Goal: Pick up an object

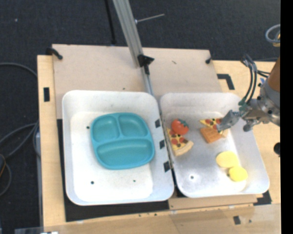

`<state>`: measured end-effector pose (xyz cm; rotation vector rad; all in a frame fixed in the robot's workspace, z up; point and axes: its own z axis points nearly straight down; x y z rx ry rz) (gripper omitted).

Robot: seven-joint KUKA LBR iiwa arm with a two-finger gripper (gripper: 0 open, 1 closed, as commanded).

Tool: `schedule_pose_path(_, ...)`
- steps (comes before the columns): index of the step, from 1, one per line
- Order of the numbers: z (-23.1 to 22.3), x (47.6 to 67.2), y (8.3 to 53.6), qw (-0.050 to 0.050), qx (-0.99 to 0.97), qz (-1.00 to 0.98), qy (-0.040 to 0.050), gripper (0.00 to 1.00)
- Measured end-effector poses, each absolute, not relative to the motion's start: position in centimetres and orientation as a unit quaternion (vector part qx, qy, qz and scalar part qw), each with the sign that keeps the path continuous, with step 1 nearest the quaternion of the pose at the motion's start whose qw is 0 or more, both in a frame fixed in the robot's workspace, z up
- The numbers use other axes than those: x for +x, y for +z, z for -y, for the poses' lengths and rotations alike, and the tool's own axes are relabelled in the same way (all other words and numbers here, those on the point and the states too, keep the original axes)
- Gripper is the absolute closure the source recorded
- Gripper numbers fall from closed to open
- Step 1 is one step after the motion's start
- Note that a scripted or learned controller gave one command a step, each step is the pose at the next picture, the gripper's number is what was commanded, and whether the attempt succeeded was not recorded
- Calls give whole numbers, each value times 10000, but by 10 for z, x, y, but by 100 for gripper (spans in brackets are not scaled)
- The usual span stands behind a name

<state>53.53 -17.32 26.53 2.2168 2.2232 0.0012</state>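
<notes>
The pale wooden bench (112, 69) carries two shallow white plastic bins side by side, with a slanted grey aluminium mast (129, 26) rising from its far edge above the seam between them. The left white bin (78, 111) holds a teal plastic tray with three compartments (122, 140), which sits near the bin's middle with bare floor along the near edge and near corners. The right white bin (195, 184) holds all the small items: an orange toast-like wedge with a red and yellow top (212, 132) lies near the middle toward the far edge, a toy pizza slice (179, 143) lies against the left wall with a red toy tomato (179, 126) touching its far end, and two round yellow plastic pieces (232, 166) sit touching each other near the near right corner. The grey two-finger gripper (230, 120) reaches in over the right edge, its visible finger angled down just beside the wedge's right end; whether the jaws are wide or narrow I cannot tell, and nothing shows between them. Bare floor lies along the bin's near left corner and its far edge.
</notes>
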Motion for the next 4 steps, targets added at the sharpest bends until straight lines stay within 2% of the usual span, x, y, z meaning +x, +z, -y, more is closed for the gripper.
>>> schedule_pose_path(1, 173, 535, 265, 9, 7064, -7078, 5, 0)
schedule_pose_path(2, 171, 537, 202, -17, 7071, -7072, -17, 0)
schedule_pose_path(4, 174, 530, 105, -11, 7074, -7068, -15, 0)
